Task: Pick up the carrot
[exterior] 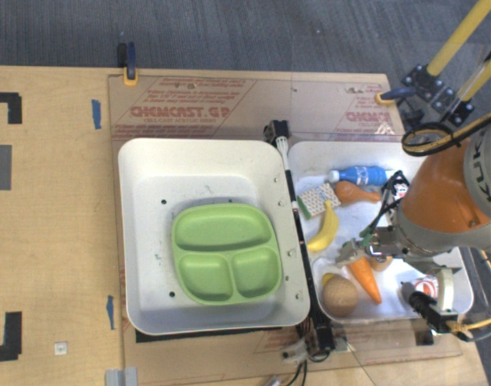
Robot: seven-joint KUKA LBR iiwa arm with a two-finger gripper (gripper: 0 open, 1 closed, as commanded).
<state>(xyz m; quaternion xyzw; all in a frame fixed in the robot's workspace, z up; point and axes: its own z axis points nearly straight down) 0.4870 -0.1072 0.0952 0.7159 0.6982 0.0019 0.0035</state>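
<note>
Down at the near edge of your right bin point(463, 292) you've got a brown, potato-looking lump point(339, 293) sitting in the corner, and just beside it to the right lies the carrot point(365, 279), pointing its thin end toward you at a slant. Your tool point(377, 246) is right at the carrot's thick upper end, looks like it's touching or very nearly so, but honestly you can't tell from this angle whether it's clenched on anything or released, too much clutter around it. The grey arm with the orange band point(439, 191) covers most of that bin's right side. A bit further back, a banana point(325, 230) curves along the left wall, with a small checkered packet point(313, 200) just behind it. Past those there's an orange chicken-leg-shaped thing point(356, 192), and at the far end a blue bottle point(361, 174) lying on its side. Over in your left bin point(141, 215), a green divided plate point(226, 252) sits near the middle. Everything rests on the tan bench point(52, 240).
</note>
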